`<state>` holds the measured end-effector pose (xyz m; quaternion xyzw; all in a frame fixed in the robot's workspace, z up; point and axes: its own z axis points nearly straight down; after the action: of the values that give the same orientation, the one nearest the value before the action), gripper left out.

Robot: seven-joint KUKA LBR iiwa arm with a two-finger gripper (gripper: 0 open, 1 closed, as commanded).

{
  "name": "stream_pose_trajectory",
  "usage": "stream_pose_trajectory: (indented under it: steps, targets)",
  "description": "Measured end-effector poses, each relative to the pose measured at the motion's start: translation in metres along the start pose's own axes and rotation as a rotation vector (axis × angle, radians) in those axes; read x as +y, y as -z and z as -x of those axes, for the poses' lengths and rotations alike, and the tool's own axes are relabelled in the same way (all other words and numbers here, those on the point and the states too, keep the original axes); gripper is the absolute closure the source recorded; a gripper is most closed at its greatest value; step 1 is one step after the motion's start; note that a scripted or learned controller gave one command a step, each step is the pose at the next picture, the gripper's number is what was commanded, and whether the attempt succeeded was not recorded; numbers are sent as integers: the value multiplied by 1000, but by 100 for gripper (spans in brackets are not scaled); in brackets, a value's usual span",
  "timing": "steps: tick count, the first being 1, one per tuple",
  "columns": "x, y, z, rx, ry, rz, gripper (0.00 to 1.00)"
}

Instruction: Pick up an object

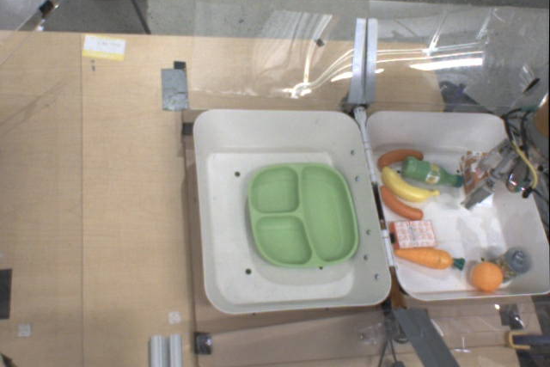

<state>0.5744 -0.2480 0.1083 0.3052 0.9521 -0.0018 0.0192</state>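
The right bin (447,126) holds several toy foods: a yellow banana (404,185), a green bottle (427,173), two reddish sausages (400,157) (401,204), a red and white box (414,232), a carrot (424,258) and an orange (485,276). A small grey round object (516,259) lies beside the orange. My gripper (481,180) reaches in from the right and hangs low over the bin's right half, just right of the green bottle. A small brownish thing (471,161) sits at its upper tip; whether it is held is unclear.
The left bin (215,185) carries a green divided plate (302,215) in its middle. A metal divider post (365,64) stands between the bins at the back. Bare wooden bench (86,185) spreads to the left. Cables (524,142) trail at the arm's wrist.
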Motion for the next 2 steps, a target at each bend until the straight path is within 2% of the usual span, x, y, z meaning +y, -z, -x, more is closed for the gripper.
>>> stream_pose_trajectory:
  steps: [1, 2]
  targets:
    - [39, 31, 46, 24, 59, -3, 0]
    - [85, 37, 40, 24, 360, 2, 0]
